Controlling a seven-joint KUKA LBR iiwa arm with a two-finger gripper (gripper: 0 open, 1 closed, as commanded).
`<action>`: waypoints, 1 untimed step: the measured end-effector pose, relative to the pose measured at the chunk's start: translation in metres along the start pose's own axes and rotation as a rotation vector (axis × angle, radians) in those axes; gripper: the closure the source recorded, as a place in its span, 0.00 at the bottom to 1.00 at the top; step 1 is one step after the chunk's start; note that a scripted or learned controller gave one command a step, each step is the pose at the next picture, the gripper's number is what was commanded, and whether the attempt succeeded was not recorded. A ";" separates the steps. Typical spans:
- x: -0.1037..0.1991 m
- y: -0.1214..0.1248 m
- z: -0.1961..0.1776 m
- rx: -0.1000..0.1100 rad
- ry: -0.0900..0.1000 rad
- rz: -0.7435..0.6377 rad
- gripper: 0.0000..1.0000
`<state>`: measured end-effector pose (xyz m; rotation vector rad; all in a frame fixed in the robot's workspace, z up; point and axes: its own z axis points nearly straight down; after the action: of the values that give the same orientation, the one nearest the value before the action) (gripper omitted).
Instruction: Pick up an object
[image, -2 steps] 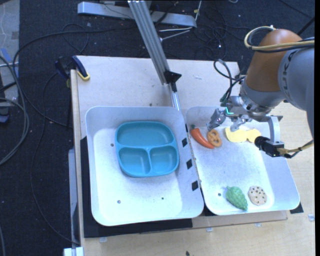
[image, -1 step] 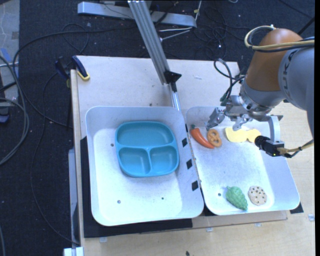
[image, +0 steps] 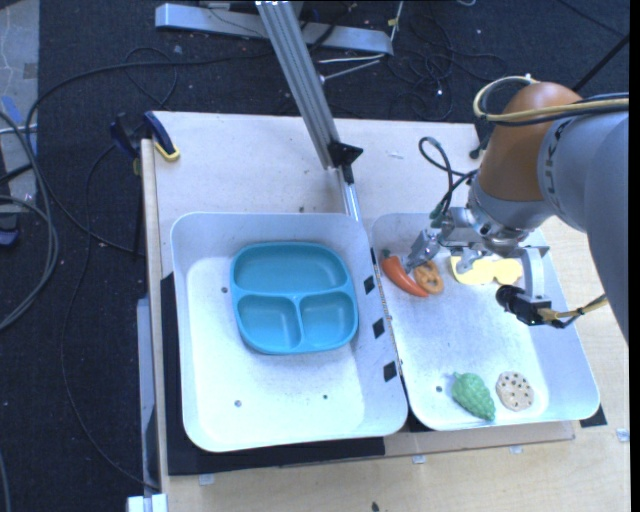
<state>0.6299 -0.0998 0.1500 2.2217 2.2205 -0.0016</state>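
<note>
Premises: a robotics laboratory or test cell, not a home or shop. Evidence: an industrial grey arm with an orange band is mounted at a plain wooden bench. Two white bins sit side by side on the bench. Loose black cables trail across dark carpet beyond the bench's left edge. An aluminium strut on a metal stand rises past the far edge.

Blue tray, red-orange pepper, green lump, brown-speckled cookie, white bins
</note>
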 end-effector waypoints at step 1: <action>0.001 0.000 0.053 0.002 0.001 0.000 0.00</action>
<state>0.6296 -0.0993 0.0971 2.2226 2.2221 -0.0033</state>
